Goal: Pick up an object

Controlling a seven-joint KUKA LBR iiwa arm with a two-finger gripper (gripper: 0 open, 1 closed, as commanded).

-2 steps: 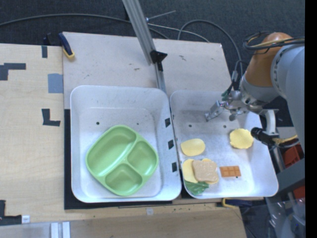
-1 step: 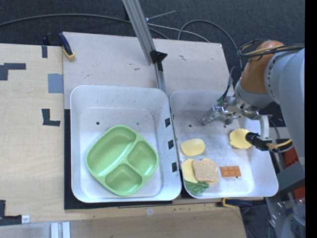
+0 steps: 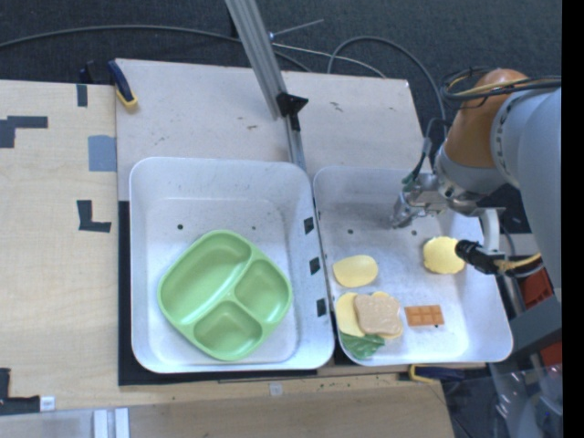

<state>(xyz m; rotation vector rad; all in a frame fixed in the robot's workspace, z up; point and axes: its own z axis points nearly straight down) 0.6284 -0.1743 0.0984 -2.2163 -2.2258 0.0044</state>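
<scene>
Jaws (image 3: 404, 210), whose opening I cannot tell, hang over the right bin (image 3: 484, 336), yellow lump (image 3: 443, 255) just beside.

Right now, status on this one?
Pincer low over right bin, holding nothing visible. Yellow piece nearest, untouched. Nothing between them.

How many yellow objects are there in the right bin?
3: one by the right wall, one near the left wall, one below it, partly under a tan slice.
</scene>
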